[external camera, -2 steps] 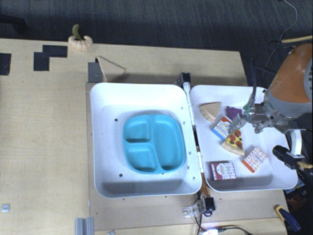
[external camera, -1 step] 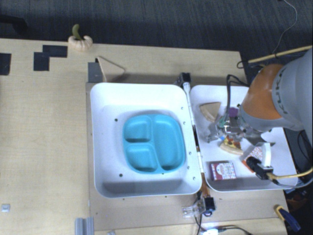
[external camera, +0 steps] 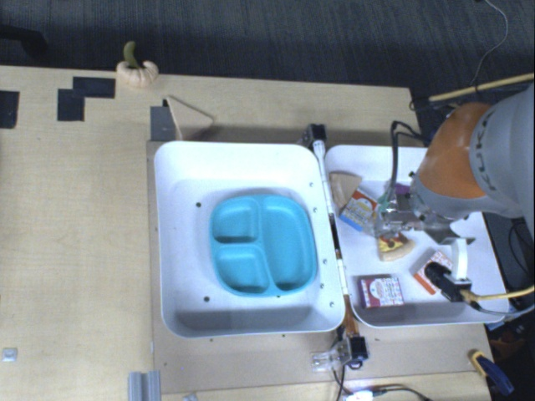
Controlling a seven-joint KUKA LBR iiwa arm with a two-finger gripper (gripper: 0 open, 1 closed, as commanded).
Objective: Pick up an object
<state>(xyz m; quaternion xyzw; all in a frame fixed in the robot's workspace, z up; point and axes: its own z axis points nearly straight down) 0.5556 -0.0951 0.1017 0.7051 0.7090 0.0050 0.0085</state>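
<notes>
The gripper (external camera: 391, 220) is down in the right bin (external camera: 481, 312), right above a small yellow toy (external camera: 393, 245) at six o'clock from it, but nothing looks lifted yet, and I cannot tell how it is set.

Two white bins sit side by side on a pale wooden bench (external camera: 75, 249). The left bin (external camera: 180, 182) holds a blue divided tray (external camera: 263, 243) at centre frame. In the right bin (external camera: 485, 249), the gripper (external camera: 389, 218) hangs low over a small yellow-brown object (external camera: 393, 244); a dark red packet (external camera: 380, 291) lies near the lower edge.
</notes>
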